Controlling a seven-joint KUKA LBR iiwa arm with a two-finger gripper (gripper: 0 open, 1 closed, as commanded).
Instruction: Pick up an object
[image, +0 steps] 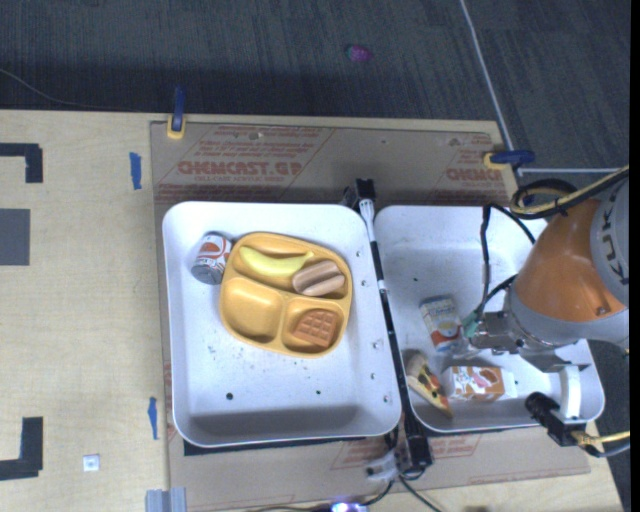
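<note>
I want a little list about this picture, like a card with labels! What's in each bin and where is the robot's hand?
left bin: yellow divided plate with toy banana, hot dog and waffle; small can lying beside the plate
right bin: small packet, snack packet, toy at the left wall
arm: reaches in from the right, over the right bin
hand: low between the two packets; grip unclear

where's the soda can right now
The soda can lies on its side in the left bin, near that bin's upper left corner, touching the left edge of the yellow divided tray.
</note>
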